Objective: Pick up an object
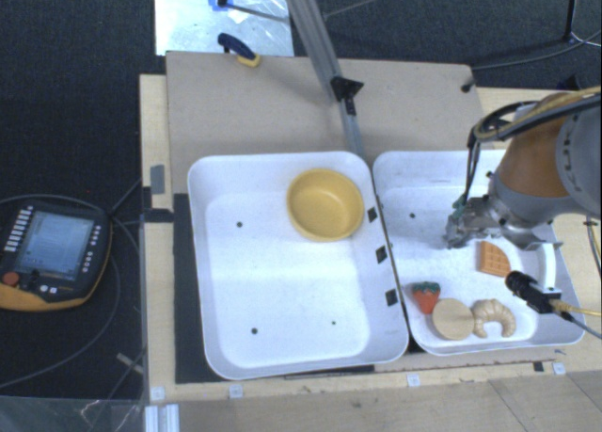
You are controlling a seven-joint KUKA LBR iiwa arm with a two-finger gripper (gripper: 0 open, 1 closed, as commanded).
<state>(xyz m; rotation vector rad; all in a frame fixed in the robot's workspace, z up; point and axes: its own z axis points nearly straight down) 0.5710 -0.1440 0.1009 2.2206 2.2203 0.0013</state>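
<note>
- Two white bins are seen side by side on the bench (pixel 282 91): the left bin (pixel 245 308) and the right bin (pixel 423 176).
- One yellow bowl (pixel 325 203) is found in the left bin, near its back right corner.
- Four things are counted in the right bin, all toward its front: one waffle (pixel 493 258), one strawberry (pixel 428 296), one round disc (pixel 452 318) and one croissant (pixel 495 317). The disc is touched by the croissant.
- The arm (pixel 541 162) is reached in from the right, bent down over the right bin, with the gripper (pixel 458 231) lowered just left of the waffle. Whether the fingers are spread or pressed together cannot be told.
</note>
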